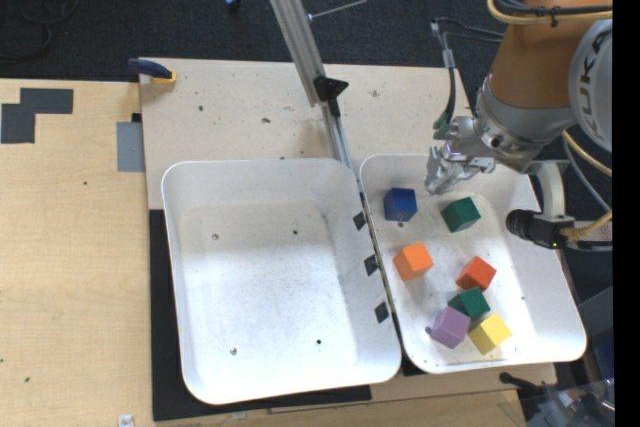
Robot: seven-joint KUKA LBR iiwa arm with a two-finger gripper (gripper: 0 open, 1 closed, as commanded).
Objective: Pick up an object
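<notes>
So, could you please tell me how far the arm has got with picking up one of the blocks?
Nothing looks picked yet: the blue cube, two green cubes, two orange cubes, the purple cube and the yellow cube all lie in the right white bin. The metal two-finger gripper sits low at the bin's far end, between blue and green. Grasping and lifting remain.

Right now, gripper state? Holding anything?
Gripper: cannot tell whether open or closed; nothing visibly held. It sits over the right bin, between the blue cube and green cube.
</notes>
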